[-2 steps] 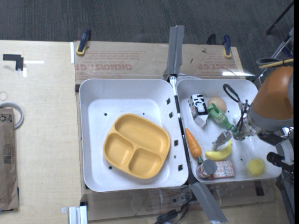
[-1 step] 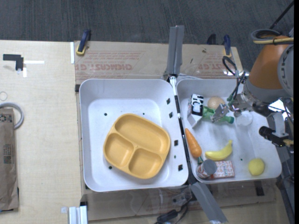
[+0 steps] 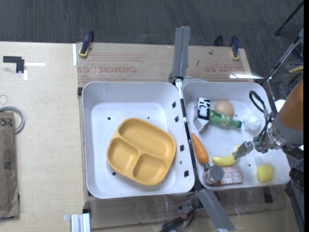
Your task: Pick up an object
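The gripper [image 3: 243, 150] comes in from the right over the right bin [image 3: 190, 88], low above its near half. Its tip sits at the right end of the banana [image 3: 224, 160], but whether it touches the fruit, or how wide it stands, cannot be told at this size.

The banana lies nearly flat with its long axis running left to right, the right end tilted slightly toward the far side. Just left of it a carrot [image 3: 199, 148] lies with its long axis running far-left to near-right. A green bottle [image 3: 224, 120] rests on its side in the far half, long axis left to right, cap end to the right, beside a tan egg-shaped ball [image 3: 224, 108]. A lemon [image 3: 265, 173] sits near the right wall, well apart from a can [image 3: 214, 173] and a small red box [image 3: 232, 176] at the near edge.

One of each item is in the right bin. The left bin [image 3: 91, 144] holds one yellow divided plate [image 3: 141, 151] with three compartments.
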`<state>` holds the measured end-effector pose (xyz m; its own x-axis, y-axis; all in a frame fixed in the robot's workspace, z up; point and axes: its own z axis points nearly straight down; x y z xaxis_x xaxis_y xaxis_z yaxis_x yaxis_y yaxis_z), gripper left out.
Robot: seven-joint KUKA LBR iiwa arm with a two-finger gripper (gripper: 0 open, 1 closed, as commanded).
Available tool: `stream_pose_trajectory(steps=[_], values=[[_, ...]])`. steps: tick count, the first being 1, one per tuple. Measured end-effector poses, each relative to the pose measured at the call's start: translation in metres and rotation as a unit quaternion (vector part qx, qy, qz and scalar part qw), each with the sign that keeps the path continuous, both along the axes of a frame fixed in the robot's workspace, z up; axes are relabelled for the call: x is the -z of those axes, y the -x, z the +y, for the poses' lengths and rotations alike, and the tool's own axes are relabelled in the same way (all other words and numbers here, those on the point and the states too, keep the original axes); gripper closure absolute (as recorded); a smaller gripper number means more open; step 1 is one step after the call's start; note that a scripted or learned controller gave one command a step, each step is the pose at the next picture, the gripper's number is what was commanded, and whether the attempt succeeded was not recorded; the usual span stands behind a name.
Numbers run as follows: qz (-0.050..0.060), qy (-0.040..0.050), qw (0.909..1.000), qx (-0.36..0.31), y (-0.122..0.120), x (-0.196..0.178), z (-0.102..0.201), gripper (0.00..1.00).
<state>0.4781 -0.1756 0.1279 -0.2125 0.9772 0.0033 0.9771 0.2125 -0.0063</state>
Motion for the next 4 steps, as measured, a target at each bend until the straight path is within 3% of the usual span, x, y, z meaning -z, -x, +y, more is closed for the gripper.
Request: stream_pose_trajectory(steps=[1, 2, 3, 4], values=[[-0.002, -0.0001, 0.9953, -0.097, 0.0, -0.017, 0.011, 0.0], [-0.004, 0.0002, 0.9933, -0.116, -0.022, 0.037, 0.03, 0.0], [-0.001, -0.0012, 0.9934, -0.114, -0.02, 0.033, 0.03, 1.0], [0.0, 0.0016, 0.9992, -0.041, -0.068, -0.102, 0.111, 1.0]])
